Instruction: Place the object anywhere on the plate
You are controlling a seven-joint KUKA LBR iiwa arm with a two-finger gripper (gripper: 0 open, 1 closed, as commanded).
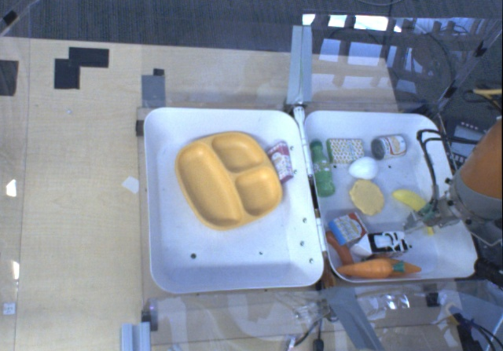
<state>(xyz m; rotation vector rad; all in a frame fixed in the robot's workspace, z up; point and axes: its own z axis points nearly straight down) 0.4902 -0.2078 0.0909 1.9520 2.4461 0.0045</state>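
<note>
A yellow plate [228, 179] with three compartments lies in the left bin [189, 263], nothing on it. A small red-and-white packet [280, 161] rests against the plate's right edge. My gripper [423, 221] is low over the right side of the right bin [452, 263], just below a yellow banana-like piece [409, 199] and right of a black-and-white item [388, 243]. I see nothing clearly held in it.
The right bin also holds a green bottle [320, 166], a patterned box [345, 150], a can [390, 145], a white egg [363, 168], a yellow disc [367, 198], a blue-and-orange carton [347, 228] and a carrot [376, 268]. A metal divider [298, 67] stands behind the bins.
</note>
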